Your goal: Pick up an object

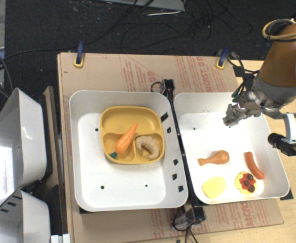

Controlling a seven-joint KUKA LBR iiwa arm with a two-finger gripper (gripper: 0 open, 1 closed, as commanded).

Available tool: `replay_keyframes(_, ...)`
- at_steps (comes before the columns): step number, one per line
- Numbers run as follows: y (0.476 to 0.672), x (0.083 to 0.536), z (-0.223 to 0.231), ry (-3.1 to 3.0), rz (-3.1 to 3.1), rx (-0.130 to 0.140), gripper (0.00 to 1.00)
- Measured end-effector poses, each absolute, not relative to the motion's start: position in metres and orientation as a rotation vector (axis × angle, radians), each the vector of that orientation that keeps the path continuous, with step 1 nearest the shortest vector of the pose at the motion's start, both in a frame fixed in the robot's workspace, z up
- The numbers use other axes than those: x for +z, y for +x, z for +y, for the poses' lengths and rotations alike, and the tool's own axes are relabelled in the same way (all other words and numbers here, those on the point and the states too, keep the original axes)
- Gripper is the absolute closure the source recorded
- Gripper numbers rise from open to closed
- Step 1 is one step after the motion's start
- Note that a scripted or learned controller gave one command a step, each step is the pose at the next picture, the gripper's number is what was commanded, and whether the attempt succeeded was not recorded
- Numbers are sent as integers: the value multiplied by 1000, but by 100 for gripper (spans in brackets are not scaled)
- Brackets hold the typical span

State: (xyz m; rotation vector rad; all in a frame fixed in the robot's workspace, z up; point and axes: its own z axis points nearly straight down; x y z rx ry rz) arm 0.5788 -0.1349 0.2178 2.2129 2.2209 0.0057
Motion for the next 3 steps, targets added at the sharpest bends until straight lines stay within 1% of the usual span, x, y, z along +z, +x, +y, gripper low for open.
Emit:
replay_keyframes(1, 580, 272, -135, 2213, 2222, 5, 100)
replay_keyframes(2, 574, 273, -87, 2214, 2231, 2, 100)
replay_keyframes(3, 573, 260, -41, 2215, 2230, -1, 100)
